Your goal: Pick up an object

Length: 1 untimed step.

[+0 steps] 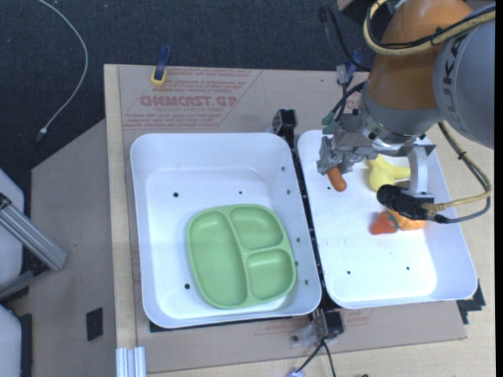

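Tool (336,166) low in right bin (369,277) w/ small orange piece (338,182) right at its tip, can't tell if it's gripped or just touching; grasp step, next needs slow lift to confirm hold.

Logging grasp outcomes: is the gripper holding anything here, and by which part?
Cannot be told. The gripper sits directly over a small orange object in the right bin.

Arm reaches in from right; hand (336,166) points down.
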Motion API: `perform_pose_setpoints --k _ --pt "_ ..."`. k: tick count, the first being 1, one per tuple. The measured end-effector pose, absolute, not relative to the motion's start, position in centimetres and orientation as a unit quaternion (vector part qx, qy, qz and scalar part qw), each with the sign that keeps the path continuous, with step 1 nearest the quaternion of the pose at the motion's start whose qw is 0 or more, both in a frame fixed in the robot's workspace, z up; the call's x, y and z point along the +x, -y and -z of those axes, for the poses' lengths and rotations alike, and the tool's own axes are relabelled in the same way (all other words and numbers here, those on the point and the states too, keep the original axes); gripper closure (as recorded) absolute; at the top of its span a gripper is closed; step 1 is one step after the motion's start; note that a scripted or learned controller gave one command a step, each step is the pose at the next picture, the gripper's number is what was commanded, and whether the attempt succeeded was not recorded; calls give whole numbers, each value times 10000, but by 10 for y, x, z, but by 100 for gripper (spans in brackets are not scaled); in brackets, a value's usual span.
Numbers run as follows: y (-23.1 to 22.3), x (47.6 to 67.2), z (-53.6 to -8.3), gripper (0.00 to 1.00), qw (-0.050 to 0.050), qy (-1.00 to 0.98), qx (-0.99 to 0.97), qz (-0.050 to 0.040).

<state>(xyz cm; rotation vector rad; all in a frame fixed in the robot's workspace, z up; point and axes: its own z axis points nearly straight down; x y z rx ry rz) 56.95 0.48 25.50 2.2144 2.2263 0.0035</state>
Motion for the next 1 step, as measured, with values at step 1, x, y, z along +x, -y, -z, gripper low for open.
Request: perform_pose_setpoints --k 1 --pt "-53 599 -234 100 9 -7087 7055 -8"
